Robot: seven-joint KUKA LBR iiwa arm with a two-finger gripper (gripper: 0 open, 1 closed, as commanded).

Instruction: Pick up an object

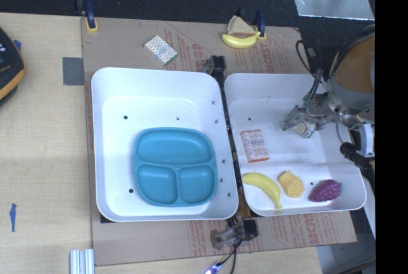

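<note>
My jaws hang low in the right bin; I cannot tell how they stand. Past the red-printed card lie 3 toys: banana, corn, grapes. The corn looks light, stiff; I'd pinch it across its middle.

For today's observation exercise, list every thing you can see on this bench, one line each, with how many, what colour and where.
Bins: two, white, side by side on the bench.
Divided plate: one, blue, in the left bin.
Banana: one, yellow, front of the right bin.
Corn: one, yellow, right of that banana.
Grapes: one bunch, purple, front right corner of the right bin.
Packet: one, white and red, right bin near the divide.
Second banana: one, yellow, behind the bins.
Patterned square: one, pale, behind the left bin.
Gripper: one, grey, over the right bin.
</note>
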